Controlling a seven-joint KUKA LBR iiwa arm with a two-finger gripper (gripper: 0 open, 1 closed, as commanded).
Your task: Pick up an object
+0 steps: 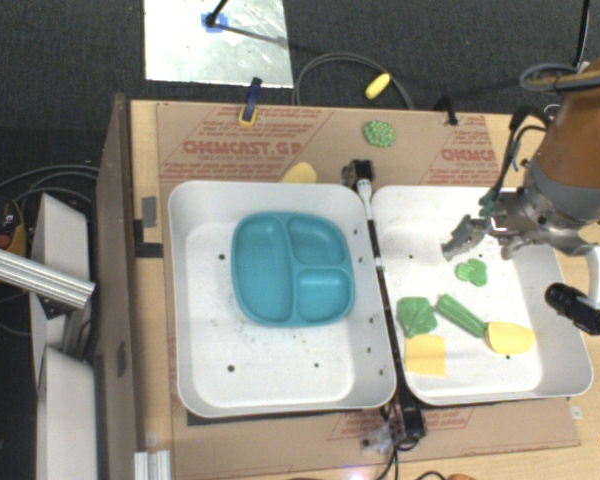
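Observation:
My gripper (487, 242) hovers over the back half of the right bin (560, 378), open, with nothing between its fingers. A small green round piece (471, 272) lies just in front of it on the bin floor. Further forward are a green leafy piece (415, 315), a long green piece (461, 315), a yellow square (426, 354) and a rounded yellow piece (510, 338). All lie apart from the gripper.
The left bin (205, 368) holds a teal divided plate (292, 268). A ridge (377, 268) separates the two bins. On the cardboard behind the bins sit a green round thing (379, 133) and a pale yellow thing (300, 174).

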